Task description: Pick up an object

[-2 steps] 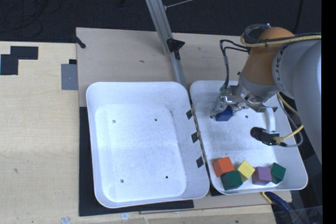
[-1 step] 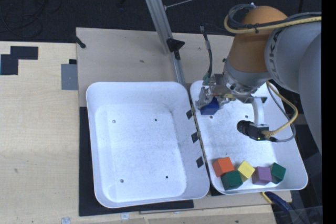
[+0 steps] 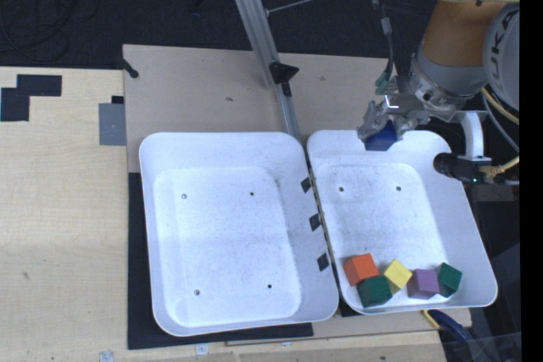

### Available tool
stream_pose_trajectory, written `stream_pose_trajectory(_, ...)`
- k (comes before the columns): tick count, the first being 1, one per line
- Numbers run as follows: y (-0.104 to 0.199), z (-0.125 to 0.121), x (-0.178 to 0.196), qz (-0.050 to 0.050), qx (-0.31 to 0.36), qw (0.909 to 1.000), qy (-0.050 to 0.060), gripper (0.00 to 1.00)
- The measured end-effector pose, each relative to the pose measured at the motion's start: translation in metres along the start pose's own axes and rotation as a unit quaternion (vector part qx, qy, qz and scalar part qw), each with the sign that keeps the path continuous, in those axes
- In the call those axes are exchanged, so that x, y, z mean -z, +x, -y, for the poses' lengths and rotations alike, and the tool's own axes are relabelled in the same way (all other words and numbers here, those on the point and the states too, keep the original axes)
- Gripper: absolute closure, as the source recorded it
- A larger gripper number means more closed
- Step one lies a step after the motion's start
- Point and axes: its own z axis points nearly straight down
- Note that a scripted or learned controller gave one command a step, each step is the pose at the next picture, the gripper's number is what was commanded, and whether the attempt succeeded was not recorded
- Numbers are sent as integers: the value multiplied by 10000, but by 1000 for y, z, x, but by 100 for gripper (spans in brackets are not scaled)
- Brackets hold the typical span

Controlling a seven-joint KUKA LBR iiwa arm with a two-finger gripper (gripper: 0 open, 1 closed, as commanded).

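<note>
Over the far edge of the right bin (image 3: 475, 263) you see the tool (image 3: 383, 125), hanging from the grey arm (image 3: 462, 55) with its orange band. Between its fingers sits a blue block (image 3: 381, 138), raised above the bin's back rim, so the tool is pinching that block; you can make out the blue body just under the metal fingertips, though the fingers themselves are small and partly hidden by the wrist.

Down at the near edge of the same bin you find the other blocks in a loose row. An orange block (image 3: 361, 268) lies leftmost, with a dark green block (image 3: 374, 292) just in front of it and touching it. A yellow block (image 3: 397, 275) sits beside those two, then a purple block (image 3: 422, 282), and a second green block (image 3: 449, 277) at the right end, close against the bin's wall. All of these lie well apart from the tool.

To your left, the left bin (image 3: 165, 182) stands side by side with the right one, joined along the middle by small black clips (image 3: 314, 222). A slanted metal rail (image 3: 259, 30) runs from the top of the view down to the desk (image 3: 195, 89) behind the bins.
</note>
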Motion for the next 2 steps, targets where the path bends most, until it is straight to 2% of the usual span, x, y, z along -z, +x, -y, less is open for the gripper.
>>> stream_pose_trajectory(1, 67, -3, -48, -30, 30, 10000, 74, 100)
stream_pose_trajectory(2, 157, -35, -78, -27, 39, 10000, 54, 100)
